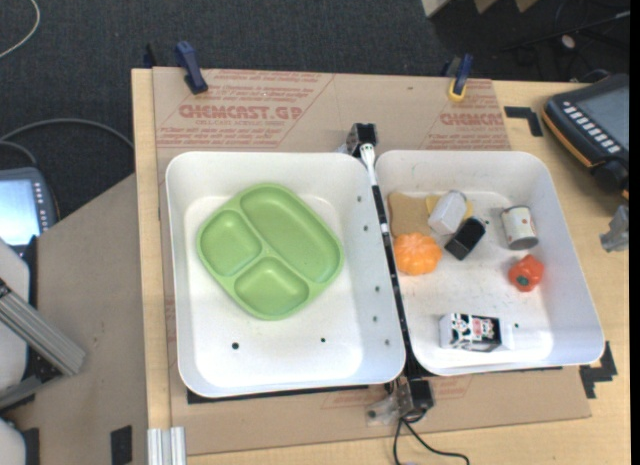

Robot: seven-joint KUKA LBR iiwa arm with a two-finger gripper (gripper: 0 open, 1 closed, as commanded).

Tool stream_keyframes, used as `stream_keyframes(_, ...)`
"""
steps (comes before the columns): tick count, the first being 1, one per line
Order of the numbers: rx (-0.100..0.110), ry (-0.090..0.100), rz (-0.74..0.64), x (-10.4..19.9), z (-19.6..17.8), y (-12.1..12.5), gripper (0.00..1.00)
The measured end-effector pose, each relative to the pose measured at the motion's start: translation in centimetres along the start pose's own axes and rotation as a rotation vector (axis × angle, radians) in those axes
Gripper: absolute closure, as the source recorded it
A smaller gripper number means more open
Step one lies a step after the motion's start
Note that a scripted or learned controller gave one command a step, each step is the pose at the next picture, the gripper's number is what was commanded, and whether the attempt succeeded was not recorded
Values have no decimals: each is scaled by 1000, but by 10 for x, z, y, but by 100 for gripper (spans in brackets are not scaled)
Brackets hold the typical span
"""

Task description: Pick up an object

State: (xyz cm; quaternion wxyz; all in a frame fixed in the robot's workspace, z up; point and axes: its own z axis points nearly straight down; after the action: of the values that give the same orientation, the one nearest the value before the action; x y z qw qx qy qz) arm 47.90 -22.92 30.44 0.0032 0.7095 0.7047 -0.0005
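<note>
The right bin (pixel 573 283) holds several small objects. An orange round fruit (pixel 416 254) lies near its left wall, with a black block (pixel 464 238) just to its right. A pale grey piece (pixel 447 211) rests on a tan flat sheet (pixel 405 212) at the back. A small white can (pixel 517 226) lies on its side, and a red tomato-like toy (pixel 526 272) sits in front of it. A black-and-white carton (pixel 470 331) lies flat near the front wall.
The left bin (pixel 184 283) holds a green three-part plate (pixel 268 250). Both bins sit on a cardboard sheet (pixel 250 113) held by blue clamps (pixel 190 66). A black and orange handset (pixel 592 125) lies at the bench's right edge.
</note>
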Motion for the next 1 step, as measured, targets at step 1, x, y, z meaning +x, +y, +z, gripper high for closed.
stream_keyframes(1, 5, 7, -10, 53, 10, 0, 100)
